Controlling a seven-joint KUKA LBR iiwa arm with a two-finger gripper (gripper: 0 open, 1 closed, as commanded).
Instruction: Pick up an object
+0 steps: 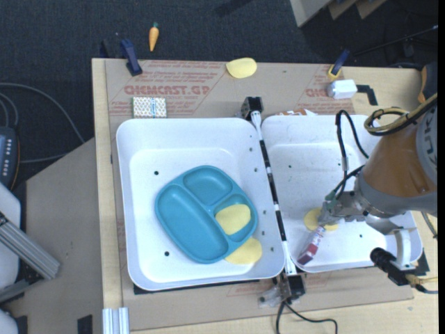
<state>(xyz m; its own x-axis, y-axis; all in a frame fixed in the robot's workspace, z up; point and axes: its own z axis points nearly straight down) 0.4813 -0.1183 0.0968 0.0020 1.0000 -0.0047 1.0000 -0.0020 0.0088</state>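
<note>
1. Bench [174,89]: brown board with red print, carrying two white bins side by side.
2. Left bin [139,186]: blue divided plate [198,214], yellow piece [233,218] in one compartment, another [245,252] at the plate's edge.
3. Right bin [306,158]: hand [328,211] low over a yellow piece [313,219]; can't tell its grip. Red-and-white tube [311,245] just beside.
4. Far bench edge: yellow piece [241,67], blue clamps [130,56]. Dark carpet [69,19] beyond.

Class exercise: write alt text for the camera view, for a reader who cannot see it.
The end effector hangs low in the right bin over a yellow piece and a reddish tube. The left bin holds a blue divided plate with yellow pieces.
</note>
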